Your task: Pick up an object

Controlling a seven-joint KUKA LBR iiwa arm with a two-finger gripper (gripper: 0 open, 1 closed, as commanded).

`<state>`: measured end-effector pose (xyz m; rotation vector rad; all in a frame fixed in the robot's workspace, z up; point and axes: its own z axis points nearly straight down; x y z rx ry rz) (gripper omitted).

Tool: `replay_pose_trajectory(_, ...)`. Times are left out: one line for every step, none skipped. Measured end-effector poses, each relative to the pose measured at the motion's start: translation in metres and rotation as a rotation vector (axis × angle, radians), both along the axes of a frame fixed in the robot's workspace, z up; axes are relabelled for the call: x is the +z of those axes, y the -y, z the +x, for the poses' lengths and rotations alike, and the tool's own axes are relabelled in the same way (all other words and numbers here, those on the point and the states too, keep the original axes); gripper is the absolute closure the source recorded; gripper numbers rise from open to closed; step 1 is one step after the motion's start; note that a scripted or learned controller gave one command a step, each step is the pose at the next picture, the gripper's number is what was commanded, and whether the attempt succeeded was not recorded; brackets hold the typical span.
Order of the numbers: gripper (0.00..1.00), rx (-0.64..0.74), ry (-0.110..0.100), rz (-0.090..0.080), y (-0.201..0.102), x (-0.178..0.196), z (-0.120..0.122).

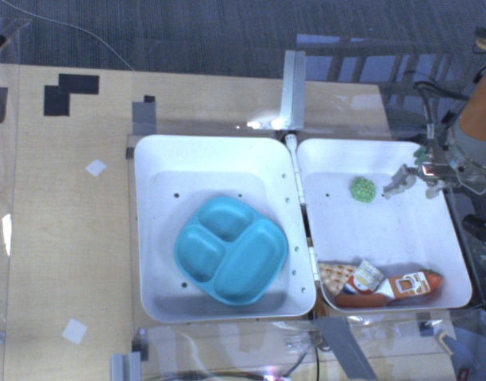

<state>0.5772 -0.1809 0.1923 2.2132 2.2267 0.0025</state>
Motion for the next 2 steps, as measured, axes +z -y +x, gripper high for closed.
replay_pose_trajectory(0.0,-0.035,0.002,-0.001,-0.003,-0.036,0.082)
replay_pose_trajectory(0.0,-0.003,0.004,-0.001,-0.048,-0.105,0.051)
